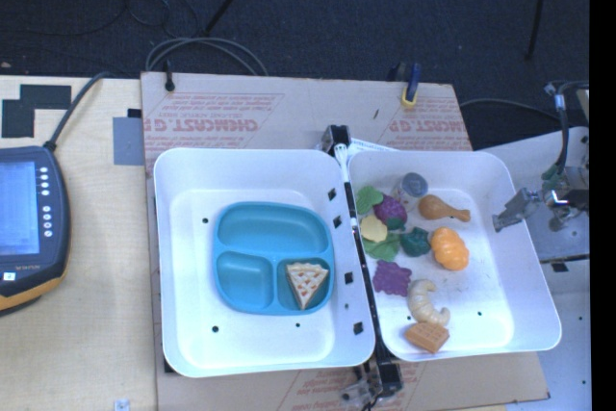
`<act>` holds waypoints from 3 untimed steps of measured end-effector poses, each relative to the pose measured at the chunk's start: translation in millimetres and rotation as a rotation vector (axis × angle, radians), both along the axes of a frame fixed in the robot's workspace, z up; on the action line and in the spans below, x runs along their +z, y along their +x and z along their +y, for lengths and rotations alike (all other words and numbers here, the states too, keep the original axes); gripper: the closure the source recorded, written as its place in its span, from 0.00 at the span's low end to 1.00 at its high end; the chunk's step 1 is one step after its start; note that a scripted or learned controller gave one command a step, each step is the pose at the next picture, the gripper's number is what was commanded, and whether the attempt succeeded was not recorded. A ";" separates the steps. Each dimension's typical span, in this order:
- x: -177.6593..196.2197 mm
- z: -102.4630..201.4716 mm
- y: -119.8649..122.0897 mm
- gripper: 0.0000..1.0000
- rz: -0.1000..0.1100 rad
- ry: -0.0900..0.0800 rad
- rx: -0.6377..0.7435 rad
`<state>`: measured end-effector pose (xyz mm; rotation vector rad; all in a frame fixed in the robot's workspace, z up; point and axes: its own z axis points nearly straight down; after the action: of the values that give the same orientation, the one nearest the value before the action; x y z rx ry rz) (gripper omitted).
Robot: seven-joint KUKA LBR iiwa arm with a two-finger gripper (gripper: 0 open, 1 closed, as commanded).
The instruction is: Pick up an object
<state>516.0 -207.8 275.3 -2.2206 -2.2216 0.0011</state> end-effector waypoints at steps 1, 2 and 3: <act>9.8 -1.0 -0.2 1.00 0.001 0.001 0.001; 109.3 94.6 -40.0 1.00 -0.009 0.002 0.009; 55.4 177.0 -40.3 1.00 0.007 0.003 0.008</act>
<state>475.7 -30.8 330.8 -2.2065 -2.2252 0.0054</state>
